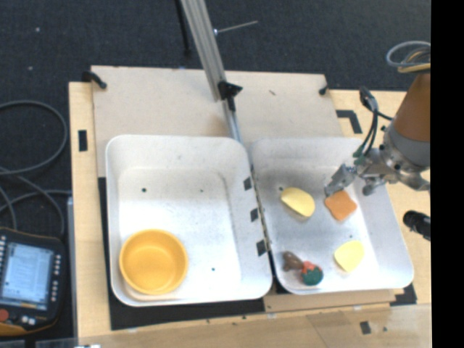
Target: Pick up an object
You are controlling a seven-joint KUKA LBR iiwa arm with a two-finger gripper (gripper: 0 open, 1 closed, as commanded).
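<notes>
The right bin (377, 216) holds an orange block (341, 206), a pale yellow lump (298, 201) to its left, another yellow piece (349, 255) nearer the front, and a small brown, green and red toy (305, 270) at the front left. My gripper (354, 185) hovers over the bin's right side, just above and behind the orange block. Its fingers stand open, with the left fingertip (336, 183) near the block's upper edge. Nothing sits between the fingers.
A yellow bowl (153, 260) rests in the front left corner of the left bin (181, 172). A metal post (206, 42) rises behind the two bins. Cables and a pendant (25, 270) lie off the bench on the left.
</notes>
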